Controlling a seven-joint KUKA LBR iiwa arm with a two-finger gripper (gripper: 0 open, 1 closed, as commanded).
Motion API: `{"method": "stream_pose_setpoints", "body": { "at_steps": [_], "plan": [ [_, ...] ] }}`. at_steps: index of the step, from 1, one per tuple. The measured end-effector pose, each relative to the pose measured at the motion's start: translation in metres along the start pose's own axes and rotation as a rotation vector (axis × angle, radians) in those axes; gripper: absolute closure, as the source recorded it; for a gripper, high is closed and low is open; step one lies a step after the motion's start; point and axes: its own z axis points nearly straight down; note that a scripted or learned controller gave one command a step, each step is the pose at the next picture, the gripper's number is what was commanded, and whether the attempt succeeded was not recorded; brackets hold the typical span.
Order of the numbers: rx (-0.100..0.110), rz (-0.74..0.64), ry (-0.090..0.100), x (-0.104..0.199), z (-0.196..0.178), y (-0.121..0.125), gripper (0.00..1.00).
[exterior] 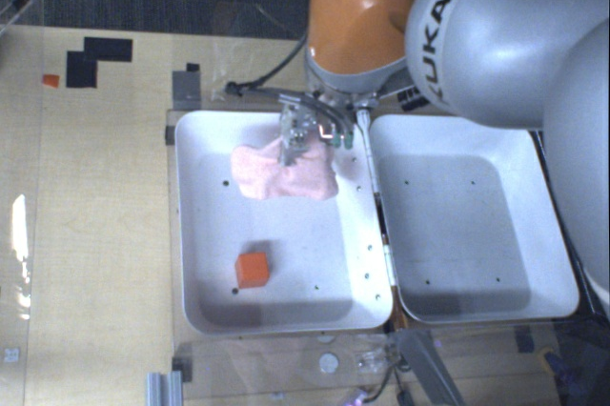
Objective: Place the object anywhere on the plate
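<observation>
The gripper (294, 145) sits at the upper middle of the frame, over the far part of the left bin (195, 233), hanging below the arm's orange band (362, 4) and big grey body (505, 32). Its tip comes down right at the upper right part of a pale pink cloth (276, 175) — the two overlap in the view, and the cloth seems bunched slightly upward at that spot. Whether the fingers stand wide or narrow, or have the cloth pinched between them, cannot be told from this slant; the metal parts blur together there.

The pink cloth lies crumpled on the floor of the left bin, in its upper middle, spreading left and downward from the gripper. Lower in the same bin, toward the lower left of centre, sits a small orange block (253, 270) — well apart from the gripper and clear of the cloth.

The right bin (477, 233) lies just beside the left one, their rims touching along the middle. On the tan bench (86, 223), black marks (95, 59) show at the upper left.
</observation>
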Motion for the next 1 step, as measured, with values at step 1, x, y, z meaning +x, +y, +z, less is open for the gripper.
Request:
{"method": "stream_pose_setpoints", "body": {
  "at_steps": [1],
  "plan": [
    [0.000,0.000,-0.001,-0.0002,-0.0004,-0.0002,0.00]
  ]
}}
